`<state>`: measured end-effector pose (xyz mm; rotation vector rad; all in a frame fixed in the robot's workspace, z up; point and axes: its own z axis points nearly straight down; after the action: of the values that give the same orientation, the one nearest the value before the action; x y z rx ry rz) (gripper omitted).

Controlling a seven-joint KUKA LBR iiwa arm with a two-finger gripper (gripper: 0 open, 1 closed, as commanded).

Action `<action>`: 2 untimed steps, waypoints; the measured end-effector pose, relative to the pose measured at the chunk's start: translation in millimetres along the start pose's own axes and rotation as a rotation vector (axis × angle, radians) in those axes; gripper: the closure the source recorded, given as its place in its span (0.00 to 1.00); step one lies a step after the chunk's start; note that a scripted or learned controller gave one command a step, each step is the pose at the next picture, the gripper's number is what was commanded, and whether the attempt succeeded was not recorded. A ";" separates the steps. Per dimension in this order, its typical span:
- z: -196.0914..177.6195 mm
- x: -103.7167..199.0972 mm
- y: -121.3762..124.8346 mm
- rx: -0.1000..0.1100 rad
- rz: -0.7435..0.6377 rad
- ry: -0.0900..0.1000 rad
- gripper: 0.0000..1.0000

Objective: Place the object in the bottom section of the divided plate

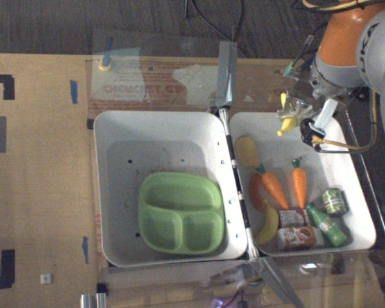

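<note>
Two white bins sit side by side on the worktop [38,172]. The left bin [115,133] carries the green divided plate [179,213]. The right bin [353,191] holds carrots [285,188], a banana [268,225] and small cans. Above its far edge, the gripper [294,117] pinches a yellow object [287,122] between its fingers.

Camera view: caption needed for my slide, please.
Gripper holding a yellow object above the right bin; green divided plate in left bin.
</note>
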<state>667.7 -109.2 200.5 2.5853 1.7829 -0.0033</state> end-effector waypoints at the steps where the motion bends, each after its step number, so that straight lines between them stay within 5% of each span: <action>1: 16.3 -8.3 -80.6 0.002 -0.026 0.003 1.00; 2: -20.7 41.7 -113.2 -0.001 -0.063 0.003 1.00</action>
<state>576.8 -29.9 221.2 2.5290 1.8636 0.0011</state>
